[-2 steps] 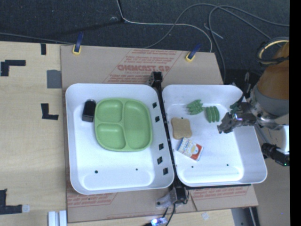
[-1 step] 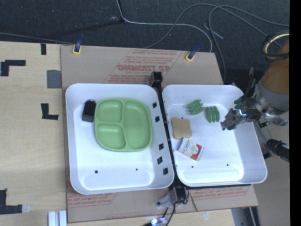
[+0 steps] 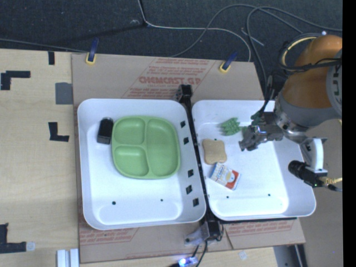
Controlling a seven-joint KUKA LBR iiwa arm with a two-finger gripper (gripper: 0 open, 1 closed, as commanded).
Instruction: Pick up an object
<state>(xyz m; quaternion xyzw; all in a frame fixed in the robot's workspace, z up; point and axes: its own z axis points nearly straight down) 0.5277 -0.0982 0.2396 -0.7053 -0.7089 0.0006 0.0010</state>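
In right bin (image 3: 278,193): green object (image 3: 230,126) just left of hand (image 3: 248,139).

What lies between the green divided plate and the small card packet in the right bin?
In the camera view, between the green plate and the packet run the bins' adjoining walls; the tan sponge sits slightly above that line.

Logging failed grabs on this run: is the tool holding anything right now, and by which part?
Nothing is seen held. The tool sits over bare floor of the right bin, apart from the green toy, tan sponge and small packet.
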